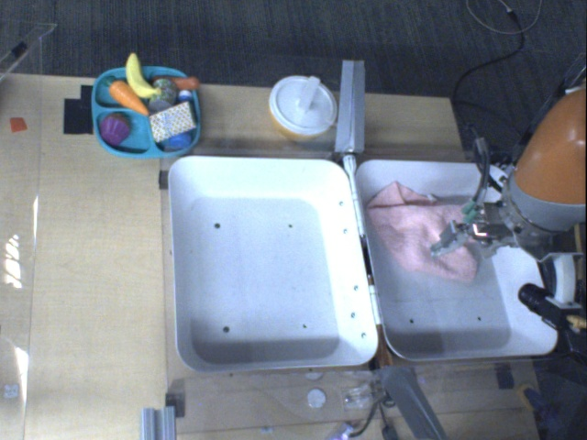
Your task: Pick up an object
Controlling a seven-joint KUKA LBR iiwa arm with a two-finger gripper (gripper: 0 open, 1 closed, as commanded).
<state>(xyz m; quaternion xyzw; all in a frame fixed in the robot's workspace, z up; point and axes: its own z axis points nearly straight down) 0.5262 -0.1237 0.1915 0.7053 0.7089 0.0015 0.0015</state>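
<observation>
**A:** From the camera above the bench, we have the pink cloth (417,227) lying crumpled in the right bin (527,333), and we'll take that cloth as our landmark. The gripper (456,239) is right down on the cloth's right-hand part, at the end of the arm (550,168) reaching in from the right.

**B:** Does it hold anything? We see thin metal fingers (447,242) against the fabric, but we cannot tell whether they stand apart or pinched, nor whether any cloth sits between them.

**A:** Agreed. So we judge the task as under way and not finished: the approach looks made, the grasp is unconfirmed, and the lift is still to come, since the cloth lies flat on the bin floor.

**B:** On materials: the cloth is soft, limp, folded on itself with rumpled edges. We expect it to bunch and drape rather than hold a shape.

**A:** The bin under it is smooth, hard white, shallow, with rounded corners and a few small dark holes. Left of the cloth sits the left bin (183,273), same make.

**B:** Well up and left of the cloth, a round white lidded cup (303,105); farther left again, a blue tray (103,145) of glossy toy food.
</observation>
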